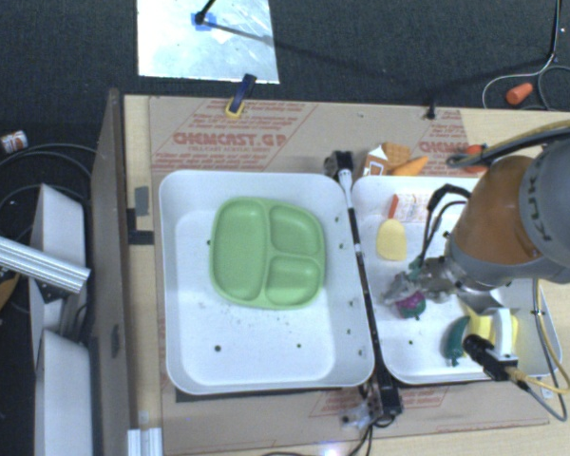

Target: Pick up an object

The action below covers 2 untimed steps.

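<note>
My gripper (406, 288) hangs low over the middle of the right bin (427, 369), reaching in from the right. A small purple object (413, 304) lies right under its tip, touching or nearly touching it. A pale yellow rounded object (391, 240) rests just up-left of the gripper. Near the bin's front right lie a green object (453, 338) and a yellow block (503, 329). A small red-orange stick (394, 204) sits at the bin's far side. Nothing can be seen held between the gripper's tips.
The left bin (195, 350) holds a green divided plate (268, 253). An orange carrot-shaped toy (410, 166) and a small card lie on the cardboard behind the right bin. A dark-tipped tool (343, 167) sits at the far end of the bins' shared rim.
</note>
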Motion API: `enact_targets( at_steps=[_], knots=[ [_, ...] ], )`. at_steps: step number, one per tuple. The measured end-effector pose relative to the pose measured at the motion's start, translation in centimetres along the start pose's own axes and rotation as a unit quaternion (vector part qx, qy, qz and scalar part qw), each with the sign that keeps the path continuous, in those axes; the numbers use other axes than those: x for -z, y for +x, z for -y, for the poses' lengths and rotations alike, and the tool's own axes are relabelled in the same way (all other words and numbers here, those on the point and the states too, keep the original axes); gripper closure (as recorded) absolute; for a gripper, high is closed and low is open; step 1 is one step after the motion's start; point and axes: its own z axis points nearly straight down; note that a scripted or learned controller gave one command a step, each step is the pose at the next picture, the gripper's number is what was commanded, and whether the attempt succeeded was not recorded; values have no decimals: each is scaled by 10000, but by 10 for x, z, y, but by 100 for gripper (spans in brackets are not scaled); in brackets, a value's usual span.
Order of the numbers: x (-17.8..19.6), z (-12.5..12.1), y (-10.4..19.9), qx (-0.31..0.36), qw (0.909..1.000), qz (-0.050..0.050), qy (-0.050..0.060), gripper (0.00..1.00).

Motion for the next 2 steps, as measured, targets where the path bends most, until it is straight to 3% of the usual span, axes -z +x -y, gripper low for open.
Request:
enact_targets(
  at_steps=[1,2],
  knots=[
    [16,-1,0,3,10000,1,-23,100],
    [119,-30,70,58,10000,-8,-79,100]
  ],
)
